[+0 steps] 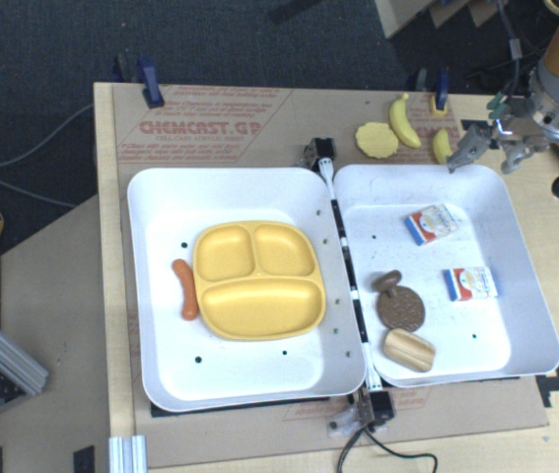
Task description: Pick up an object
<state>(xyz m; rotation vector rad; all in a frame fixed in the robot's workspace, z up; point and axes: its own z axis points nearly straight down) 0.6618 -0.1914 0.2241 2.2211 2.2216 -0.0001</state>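
The right bin holds two small white, blue and red cartons, a round brown patty and a tan bread roll. In the left bin lie a yellow divided plate and an orange sausage just left of it. My gripper hangs over the far right corner of the right bin, above and well back from the cartons. It is open, its fingers spread with nothing between them.
On the bench behind the right bin lie a banana, a flat yellow piece and a small yellow item close to the gripper. Blue clamps hold the board's back edge. The arm comes in from the upper right.
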